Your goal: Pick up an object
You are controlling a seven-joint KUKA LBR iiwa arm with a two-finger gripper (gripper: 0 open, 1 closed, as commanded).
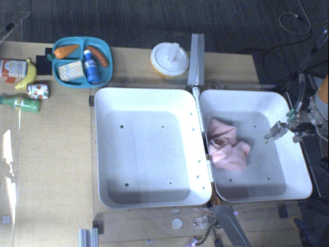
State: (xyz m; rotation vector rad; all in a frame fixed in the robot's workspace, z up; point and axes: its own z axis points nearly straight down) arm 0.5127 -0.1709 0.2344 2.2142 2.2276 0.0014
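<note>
Cloth (226, 144) lies crumpled at the left side of the right bin (288, 189), against the divider. My pincer (277, 131) hovers right of it, whether spread I cannot tell. I should centre over the highest fold, then descend straight.
</note>
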